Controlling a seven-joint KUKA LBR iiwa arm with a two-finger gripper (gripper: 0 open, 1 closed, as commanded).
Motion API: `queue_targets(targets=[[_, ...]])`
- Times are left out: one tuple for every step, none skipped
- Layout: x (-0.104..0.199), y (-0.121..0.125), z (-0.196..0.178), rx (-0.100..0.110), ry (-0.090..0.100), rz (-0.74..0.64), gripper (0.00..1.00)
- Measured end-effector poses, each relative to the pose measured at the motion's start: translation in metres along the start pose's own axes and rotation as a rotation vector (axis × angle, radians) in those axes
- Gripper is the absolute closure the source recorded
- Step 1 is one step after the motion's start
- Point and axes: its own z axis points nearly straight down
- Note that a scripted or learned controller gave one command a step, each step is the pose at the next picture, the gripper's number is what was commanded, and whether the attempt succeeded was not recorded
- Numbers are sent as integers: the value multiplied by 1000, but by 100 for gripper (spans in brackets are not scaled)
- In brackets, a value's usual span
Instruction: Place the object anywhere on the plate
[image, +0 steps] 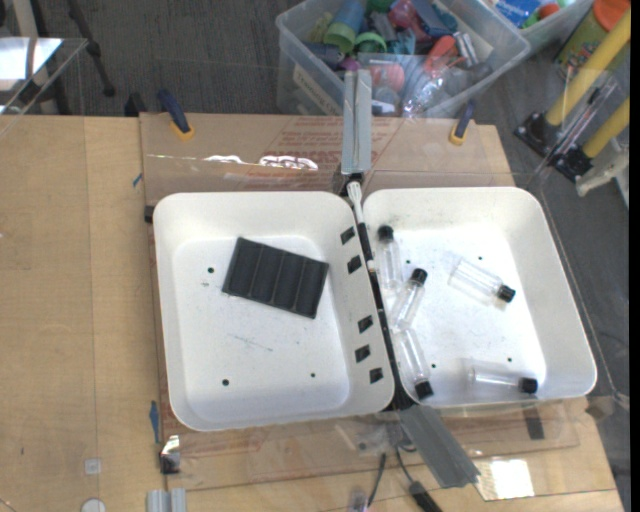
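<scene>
Pale wooden bench (60, 300) carries a brown cardboard sheet (250, 140) on which two shallow white bins sit side by side, their inner rims touching; whether the pincer is open or closed I cannot tell. The right bin (560, 300) holds five clear vials with black caps, none of them on the plate: one (384, 250) lies close along the inner wall, a second (408, 295) is tilted just beside it, a third (411, 365) lies lower along the same wall with its cap toward the near rim, a fourth (481, 280) lies apart toward the middle, and a fifth (500, 380) rests near the front rim. The left bin (170, 330) holds the plate (275, 277), a dark ribbed rectangle lying flat and slightly turned, well apart from the vials, with both inner rims and a row of small black tabs (362, 300) between them. A grey metal bar (356, 120) runs back from the seam between the bins, and a grey strip (438, 448) juts out at the front. A blue clamp (178, 120) and an orange clamp (460, 126) grip the cardboard's far edge. Behind stands a clear plastic tub (400, 45) of colourful odds and ends, and yellow-and-black gear (585, 70) sits at the upper right
</scene>
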Motion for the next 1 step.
queue_targets(targets=[[0,1,-11,-4,-3,-1,100]])
